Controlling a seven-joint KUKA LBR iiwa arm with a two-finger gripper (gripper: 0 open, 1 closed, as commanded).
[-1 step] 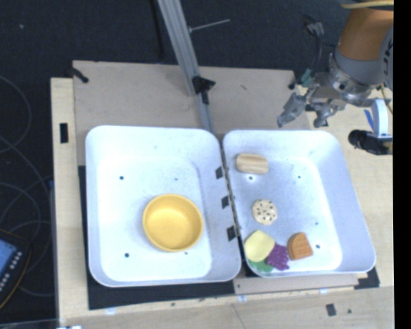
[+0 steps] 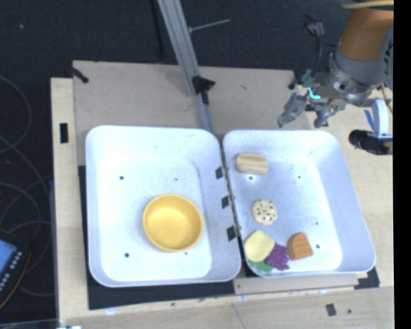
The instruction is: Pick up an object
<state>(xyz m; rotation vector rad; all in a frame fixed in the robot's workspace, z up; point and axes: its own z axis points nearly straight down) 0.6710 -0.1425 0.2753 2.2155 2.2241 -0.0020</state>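
Tool sits just past the far edge of the right bin, fingers spread apart with nothing between them, looks like. Closest to it is the bread roll, below and left; the cookie is further down.

Grey arm, orange band, yellow cable, possibly teal light near wrist.
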